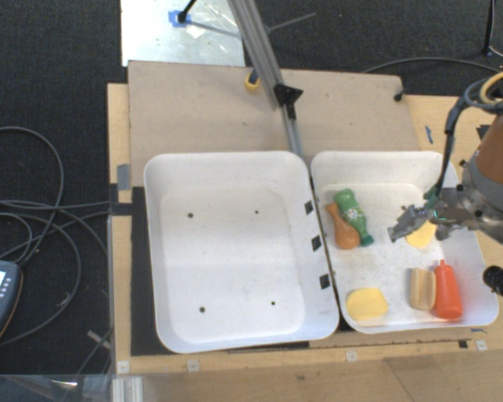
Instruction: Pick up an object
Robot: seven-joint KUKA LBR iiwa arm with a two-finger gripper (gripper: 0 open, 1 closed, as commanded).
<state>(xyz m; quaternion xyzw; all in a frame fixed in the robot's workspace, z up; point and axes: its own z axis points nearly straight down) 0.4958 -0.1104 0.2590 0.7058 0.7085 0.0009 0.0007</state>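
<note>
The right bin (377, 171) holds several toy foods. A green bottle (352, 215) lies against an orange-brown drumstick-shaped piece (344, 229) near the bin's left wall. A yellow round piece (367, 305) sits at the front, beside a hot dog bun (421, 288) and a red ketchup bottle (447, 291). Another yellow piece (421, 238) lies mid-bin, partly hidden under my gripper (404, 225). The gripper reaches in from the right and hangs just over that piece's left edge, with nothing visibly between its fingers.
The left bin (163, 224) lies beside the right one, joined by black clips (315, 243). A grey pole (260, 48) slants over the bench's back to the bins' shared edge. Cables lie on the floor at left.
</note>
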